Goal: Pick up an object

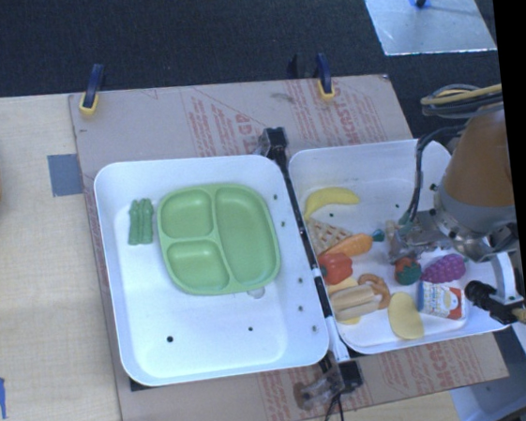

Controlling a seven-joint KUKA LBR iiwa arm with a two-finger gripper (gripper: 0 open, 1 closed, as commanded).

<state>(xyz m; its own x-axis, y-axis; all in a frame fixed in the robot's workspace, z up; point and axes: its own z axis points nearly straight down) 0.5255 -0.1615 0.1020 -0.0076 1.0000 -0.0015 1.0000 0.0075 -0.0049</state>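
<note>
The left bin (123, 268) holds a green divided plate (219, 237) with a green bean pod (140, 221) lying just beside it on the left. The right bin (370, 159) carries the candidates for picking: a banana (330, 199) at the far side, a waffle piece (327, 234), a carrot (352, 245), a red pepper (335, 266), a hot dog (353, 299), a pretzel (375, 284), a yellow chip-shaped piece (405, 316), a small carton (439, 300) and purple grapes (444, 268). The gripper (408, 238) is low over the middle of the right bin, near a small red-and-green item (406, 269). Whether it is open or closed cannot be told, and nothing is seen held.

Judgement: the approach step is in hand; no object is lifted. The next move calls for a clean descent onto one item in this crowded cluster, a firm closure, then a straight lift.
</note>
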